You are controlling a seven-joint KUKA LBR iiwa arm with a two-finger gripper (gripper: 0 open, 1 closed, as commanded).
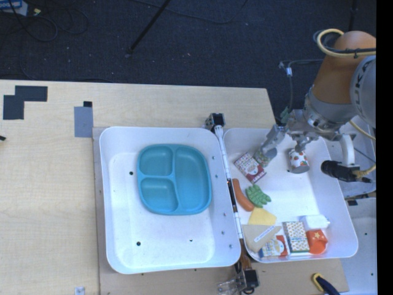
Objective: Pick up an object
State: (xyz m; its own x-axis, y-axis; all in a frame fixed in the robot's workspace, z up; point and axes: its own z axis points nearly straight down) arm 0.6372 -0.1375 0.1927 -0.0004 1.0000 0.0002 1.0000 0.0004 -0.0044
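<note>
Carrot [242, 198] long axis diagonal, in right bin [344, 226]; jaws [284, 146] apart, holding nothing.

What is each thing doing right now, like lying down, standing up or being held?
Teal plate: flat in the left bin, right side up.
Carrot: lying flat in the right bin.
Green toy: lying beside the carrot.
Small red box: lying flat, untouched.
End effector: hanging over the right bin, holding nothing I can see.

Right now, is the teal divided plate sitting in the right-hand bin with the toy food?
No, the teal divided plate lies alone in the left bin, while the toy food is in the right bin.
</note>
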